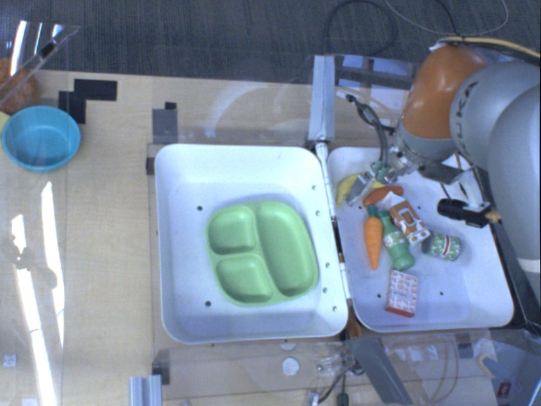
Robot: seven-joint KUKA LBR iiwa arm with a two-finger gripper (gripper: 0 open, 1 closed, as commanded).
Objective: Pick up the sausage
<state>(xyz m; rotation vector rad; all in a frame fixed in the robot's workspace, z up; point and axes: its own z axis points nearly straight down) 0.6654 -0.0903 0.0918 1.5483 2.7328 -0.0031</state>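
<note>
A wooden bench seen from above holds two shallow white bins side by side. The left bin contains a green divided plate with three compartments, lying near its middle. The right bin holds a cluster of toy food in its upper left part. A grey robot arm with an orange band reaches in from the right, and its gripper sits low over the top of that cluster. Whether the gripper is parted or closed cannot be told, since it is small and blends with the items beneath it. The sausage, a short reddish piece, lies just below the gripper tip, close to or touching it; contact cannot be confirmed. To its left, a yellow banana-like piece rests against the bin's left wall. Below the sausage an orange carrot points downward, next to a green bottle. A small carton with orange and white print lies just right of the sausage, and a green can lies on its side further right. A red and white packet lies apart, lower in the bin. At the far left of the bench stands a blue bowl.
</note>
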